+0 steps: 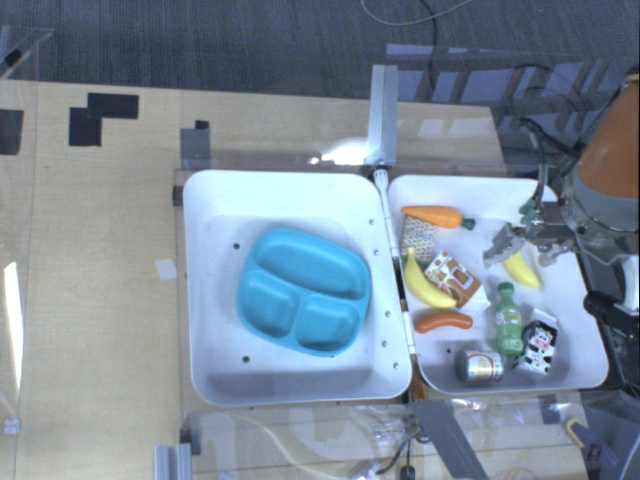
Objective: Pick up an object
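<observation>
My gripper [525,247] hangs over the upper right part of the right bin [590,368], its fingers spread open. A small yellow banana-shaped piece [524,271] lies just beneath and between the fingertips, and nothing is clamped. Other objects in this bin are an orange carrot [432,215], a larger yellow banana [421,281], a brown and white packet [452,278], a red sausage [442,320], a green bottle [507,319], a silver can [481,367] and a small black and white carton [540,346].
The left bin [205,298] holds a blue divided plate [303,290]. A metal post [384,113] rises behind the rim between the two bins. The grey arm with its orange band [612,148] comes in from the right above the right bin.
</observation>
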Available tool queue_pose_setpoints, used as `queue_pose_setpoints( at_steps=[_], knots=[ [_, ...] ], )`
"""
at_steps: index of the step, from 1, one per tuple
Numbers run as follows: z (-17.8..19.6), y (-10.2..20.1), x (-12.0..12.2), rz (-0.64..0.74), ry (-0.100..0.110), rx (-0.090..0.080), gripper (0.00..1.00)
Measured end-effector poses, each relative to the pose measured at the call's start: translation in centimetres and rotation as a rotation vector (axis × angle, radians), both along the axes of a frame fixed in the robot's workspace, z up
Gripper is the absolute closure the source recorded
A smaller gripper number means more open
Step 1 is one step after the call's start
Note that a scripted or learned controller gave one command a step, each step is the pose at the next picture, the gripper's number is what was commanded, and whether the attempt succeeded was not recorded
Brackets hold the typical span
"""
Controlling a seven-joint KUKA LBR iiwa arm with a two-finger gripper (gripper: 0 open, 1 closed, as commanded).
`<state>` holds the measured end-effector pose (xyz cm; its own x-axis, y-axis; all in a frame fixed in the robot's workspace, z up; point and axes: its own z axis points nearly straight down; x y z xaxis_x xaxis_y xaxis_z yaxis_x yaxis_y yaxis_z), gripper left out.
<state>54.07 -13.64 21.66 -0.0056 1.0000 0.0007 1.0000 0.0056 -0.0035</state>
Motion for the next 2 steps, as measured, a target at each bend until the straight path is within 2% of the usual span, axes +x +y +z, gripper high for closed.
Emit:
queue_pose_setpoints(
  at_steps=[1, 2],
  knots=[
    [-6.7, -6.0, 2.0, 0.155, -0.001, 0.001, 0.00],
    [-12.4, -6.8, 2.7, 0.089, -0.004, 0.000, 0.00]
  ],
)
